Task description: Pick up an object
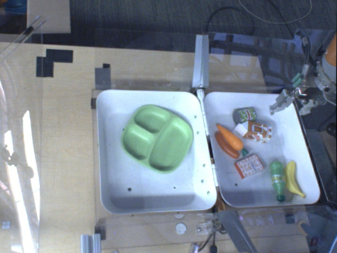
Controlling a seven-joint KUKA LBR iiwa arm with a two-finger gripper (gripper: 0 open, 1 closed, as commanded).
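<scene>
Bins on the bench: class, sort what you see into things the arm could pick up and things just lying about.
Could be picked:
can
patterned packet
carrot
red box
green bottle
banana

Lying about:
green divided plate
cable

The arm is cut off by the right edge. Whether the claw is parted is unclear. Labels on the can and red box are too small to read.

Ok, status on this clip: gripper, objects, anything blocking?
Gripper over right bin's upper right edge, holding nothing. Can, carrot, bottle, banana all lying in bin. Nothing in the way.
</scene>
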